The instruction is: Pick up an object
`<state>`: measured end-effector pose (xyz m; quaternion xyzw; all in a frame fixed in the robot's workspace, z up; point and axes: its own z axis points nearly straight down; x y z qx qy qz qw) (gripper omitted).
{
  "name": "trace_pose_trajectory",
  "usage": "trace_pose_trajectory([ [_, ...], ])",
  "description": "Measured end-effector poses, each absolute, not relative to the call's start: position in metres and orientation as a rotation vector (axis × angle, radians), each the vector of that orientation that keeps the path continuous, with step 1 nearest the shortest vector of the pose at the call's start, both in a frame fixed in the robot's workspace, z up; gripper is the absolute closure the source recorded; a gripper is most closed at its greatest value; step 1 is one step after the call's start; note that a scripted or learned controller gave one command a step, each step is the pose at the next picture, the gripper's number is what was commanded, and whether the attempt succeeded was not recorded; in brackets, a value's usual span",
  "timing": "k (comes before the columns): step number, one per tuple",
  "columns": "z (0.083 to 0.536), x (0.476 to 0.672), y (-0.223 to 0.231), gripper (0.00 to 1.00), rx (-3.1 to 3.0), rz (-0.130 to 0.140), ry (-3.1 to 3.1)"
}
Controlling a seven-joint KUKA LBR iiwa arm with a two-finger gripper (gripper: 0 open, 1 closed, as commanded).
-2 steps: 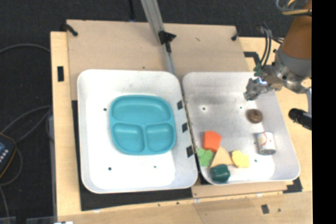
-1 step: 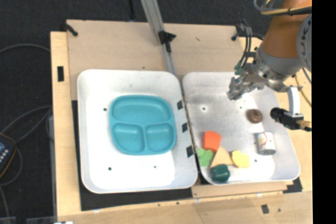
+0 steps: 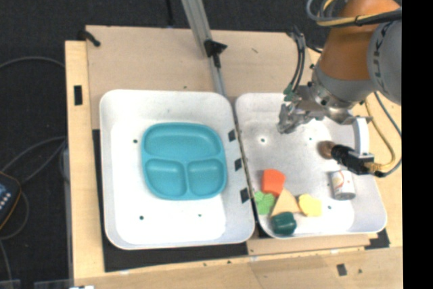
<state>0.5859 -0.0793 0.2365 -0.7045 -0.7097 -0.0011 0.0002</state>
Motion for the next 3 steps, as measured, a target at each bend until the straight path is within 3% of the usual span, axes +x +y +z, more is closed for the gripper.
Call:
trace_pose_trajectory([
  [3, 0.231, 0.558, 0.064, 1.0, -2.213, -0.001, -2.228],
])
